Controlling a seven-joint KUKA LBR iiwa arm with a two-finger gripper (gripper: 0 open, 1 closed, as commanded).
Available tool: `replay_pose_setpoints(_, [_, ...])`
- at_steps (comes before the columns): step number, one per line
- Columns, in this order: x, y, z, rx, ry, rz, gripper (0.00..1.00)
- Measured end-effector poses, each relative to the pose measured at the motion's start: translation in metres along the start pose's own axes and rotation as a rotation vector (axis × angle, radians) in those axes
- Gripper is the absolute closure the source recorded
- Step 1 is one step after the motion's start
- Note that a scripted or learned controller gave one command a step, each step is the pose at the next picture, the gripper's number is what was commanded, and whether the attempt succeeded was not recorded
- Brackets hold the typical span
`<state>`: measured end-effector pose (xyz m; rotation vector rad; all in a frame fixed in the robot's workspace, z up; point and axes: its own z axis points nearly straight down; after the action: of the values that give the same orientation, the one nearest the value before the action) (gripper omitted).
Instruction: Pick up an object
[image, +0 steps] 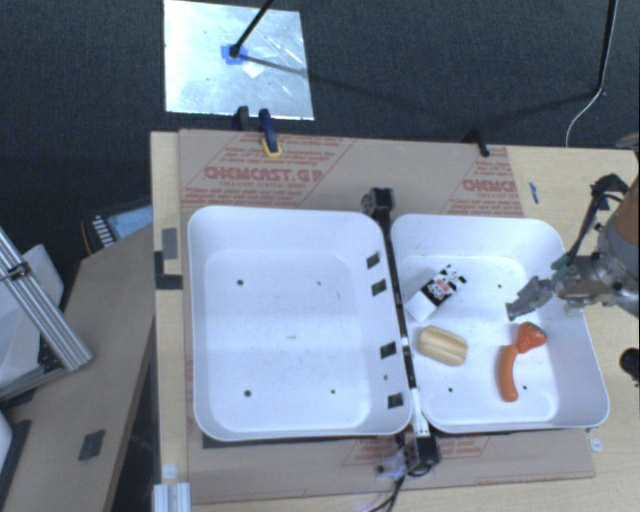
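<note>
The right bin (470, 240) holds three objects. A small black and white toy (440, 285) lies near its middle left. A tan bread-like piece (443, 345) rests below it, close to the divider. An orange carrot-shaped toy (516, 361) lies toward the bin's right side, its thicker end up. My gripper (527, 298) comes in from the right edge and hangs just above and left of the carrot's thick end. Nothing shows between its fingers.
The left bin (215, 235) sits beside the right one, joined along a black clipped divider (390, 300). Both rest on a cardboard sheet (300, 165). A shiny metal plate (235, 60) lies beyond the bench. A metal rail (40, 310) stands at the left.
</note>
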<state>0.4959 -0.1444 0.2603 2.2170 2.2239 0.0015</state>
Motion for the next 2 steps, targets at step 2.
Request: replay_pose_setpoints(2, [0.050,0.058,0.164,-0.001,0.001,-0.005,0.00])
